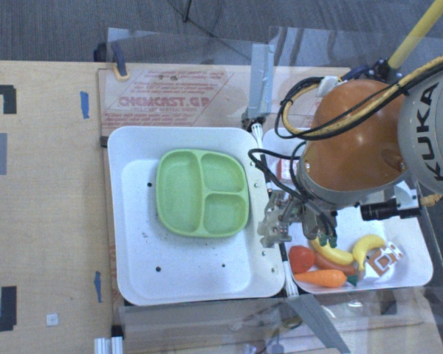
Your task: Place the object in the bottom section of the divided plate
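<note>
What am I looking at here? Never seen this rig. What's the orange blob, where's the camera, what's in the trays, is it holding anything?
One camera, fixed above a bench, looks down at a slant on two shallow white bins side by side. The orange blob is the band above the wrist of a grey KUKA arm that reaches in from the right. Below it hangs its two-finger gripper, over the seam between the bins; from this angle I cannot tell what, if anything, it holds.

The left bin carries a green divided plate with three sections, all bare. The right bin holds toy food: a red piece, a carrot, two bananas and a small white and orange box. The job is to put one item into the plate's bottom section; that is not yet done.
</note>
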`<act>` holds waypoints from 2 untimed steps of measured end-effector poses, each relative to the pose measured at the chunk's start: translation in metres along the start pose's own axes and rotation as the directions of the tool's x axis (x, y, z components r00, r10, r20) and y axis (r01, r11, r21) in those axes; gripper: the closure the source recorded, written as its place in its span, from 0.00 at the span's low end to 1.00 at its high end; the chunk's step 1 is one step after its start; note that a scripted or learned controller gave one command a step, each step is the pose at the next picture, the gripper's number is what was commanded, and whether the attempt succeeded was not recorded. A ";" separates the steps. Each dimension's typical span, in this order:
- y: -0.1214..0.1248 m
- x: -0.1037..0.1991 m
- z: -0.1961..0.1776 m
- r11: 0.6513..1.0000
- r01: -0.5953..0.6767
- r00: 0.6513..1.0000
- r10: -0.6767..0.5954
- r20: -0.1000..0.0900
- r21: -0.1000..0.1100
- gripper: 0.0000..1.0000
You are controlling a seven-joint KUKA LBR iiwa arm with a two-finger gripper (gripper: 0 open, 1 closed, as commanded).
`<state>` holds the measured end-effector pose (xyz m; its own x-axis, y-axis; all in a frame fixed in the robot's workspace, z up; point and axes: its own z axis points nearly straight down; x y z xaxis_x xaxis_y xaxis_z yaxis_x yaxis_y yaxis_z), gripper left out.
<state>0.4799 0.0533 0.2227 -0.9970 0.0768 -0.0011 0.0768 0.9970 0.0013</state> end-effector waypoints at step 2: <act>0.069 0.006 0.057 0.998 0.060 0.998 -0.060 0.001 -0.001 1.00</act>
<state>0.4794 0.1223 0.1657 -0.9999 0.0171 -0.0019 0.0171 0.9999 0.0019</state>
